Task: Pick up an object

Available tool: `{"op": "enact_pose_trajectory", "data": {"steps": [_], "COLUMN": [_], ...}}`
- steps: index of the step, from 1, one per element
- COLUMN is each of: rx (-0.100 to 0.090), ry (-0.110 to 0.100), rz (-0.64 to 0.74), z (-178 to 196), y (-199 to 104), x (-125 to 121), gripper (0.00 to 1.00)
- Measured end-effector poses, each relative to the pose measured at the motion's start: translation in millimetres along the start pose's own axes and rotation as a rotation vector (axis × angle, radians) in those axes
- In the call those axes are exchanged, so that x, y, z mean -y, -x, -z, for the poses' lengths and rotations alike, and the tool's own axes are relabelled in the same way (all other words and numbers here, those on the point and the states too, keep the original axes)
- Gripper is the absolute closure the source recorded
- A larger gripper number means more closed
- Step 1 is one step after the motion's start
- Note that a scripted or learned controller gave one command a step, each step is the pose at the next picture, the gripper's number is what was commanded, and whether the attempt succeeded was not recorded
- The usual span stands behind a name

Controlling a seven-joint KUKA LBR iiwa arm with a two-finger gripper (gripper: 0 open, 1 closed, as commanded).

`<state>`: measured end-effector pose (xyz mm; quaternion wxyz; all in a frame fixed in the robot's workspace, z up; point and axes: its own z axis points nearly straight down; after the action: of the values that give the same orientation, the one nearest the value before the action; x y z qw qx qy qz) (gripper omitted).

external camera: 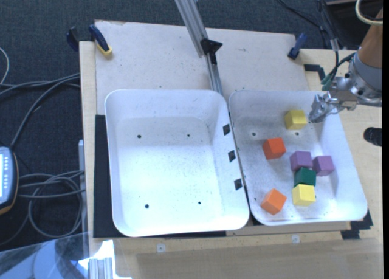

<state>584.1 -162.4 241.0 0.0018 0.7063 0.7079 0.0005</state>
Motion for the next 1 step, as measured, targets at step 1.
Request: {"op": "enact_pose_trajectory", "data": {"steps": [1], "rx": [-0.005], "ry": [-0.005], "rz": [0.003], "z": [-4.4], "y": [-51.8], "x": [20.2], "gripper": [1.0]}}
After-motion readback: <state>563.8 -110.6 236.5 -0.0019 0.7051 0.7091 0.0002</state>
